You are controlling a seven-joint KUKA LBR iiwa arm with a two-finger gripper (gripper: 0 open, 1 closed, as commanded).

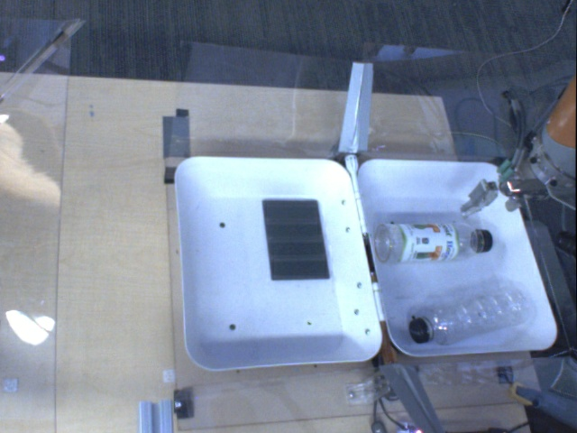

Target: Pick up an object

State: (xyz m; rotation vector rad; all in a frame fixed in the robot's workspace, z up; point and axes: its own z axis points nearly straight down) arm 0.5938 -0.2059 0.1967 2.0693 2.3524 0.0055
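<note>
A clear bottle with a white label and black cap [431, 242] lies on its side in the middle of the right bin [397, 180]. A second clear, ribbed bottle with a black cap [469, 317] lies along that bin's front edge. A dark grey rectangular block [295, 238] lies flat in the left bin [207, 242]. My gripper [496, 198] hangs over the far right corner of the right bin, above and to the right of the labelled bottle's cap. Its fingers are open with nothing between them.
A metal post [356, 106] stands behind the seam between the two bins. Cables [505, 106] hang at the back right near the arm. The wooden bench [90, 242] stretches out to the left of the bins.
</note>
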